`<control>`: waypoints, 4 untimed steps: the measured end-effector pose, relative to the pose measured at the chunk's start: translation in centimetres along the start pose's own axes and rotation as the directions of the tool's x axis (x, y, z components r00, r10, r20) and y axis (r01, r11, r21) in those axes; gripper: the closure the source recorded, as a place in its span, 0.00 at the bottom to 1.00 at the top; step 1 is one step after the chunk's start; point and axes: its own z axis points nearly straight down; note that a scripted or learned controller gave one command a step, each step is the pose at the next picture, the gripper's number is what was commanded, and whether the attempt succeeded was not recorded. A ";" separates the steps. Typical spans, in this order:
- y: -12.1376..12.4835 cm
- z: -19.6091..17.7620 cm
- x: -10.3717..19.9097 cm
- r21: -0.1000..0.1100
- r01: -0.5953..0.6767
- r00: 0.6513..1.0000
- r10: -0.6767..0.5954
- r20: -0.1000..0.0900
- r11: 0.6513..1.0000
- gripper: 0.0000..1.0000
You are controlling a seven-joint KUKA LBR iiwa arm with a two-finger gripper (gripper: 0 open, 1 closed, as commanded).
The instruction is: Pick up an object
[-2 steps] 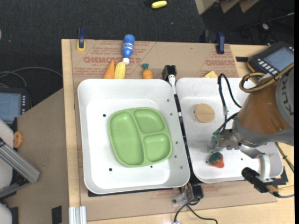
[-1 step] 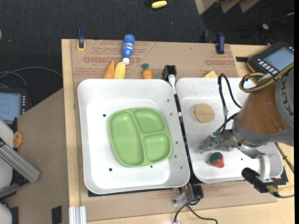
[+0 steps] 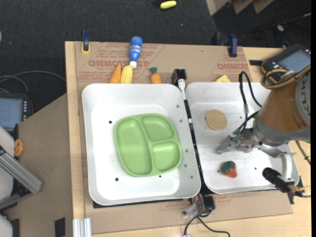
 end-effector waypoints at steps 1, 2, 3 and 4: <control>-3.0 0.0 4.7 0.009 0.004 1.000 -0.004 -0.007 1.000 0.00; -2.0 -0.1 -4.3 0.000 -0.005 1.000 0.005 0.003 1.000 0.00; 2.6 -0.1 2.7 -0.001 0.009 1.000 -0.009 -0.004 1.000 0.00; 2.4 -1.1 2.2 -0.001 0.002 1.000 -0.002 0.000 1.000 1.00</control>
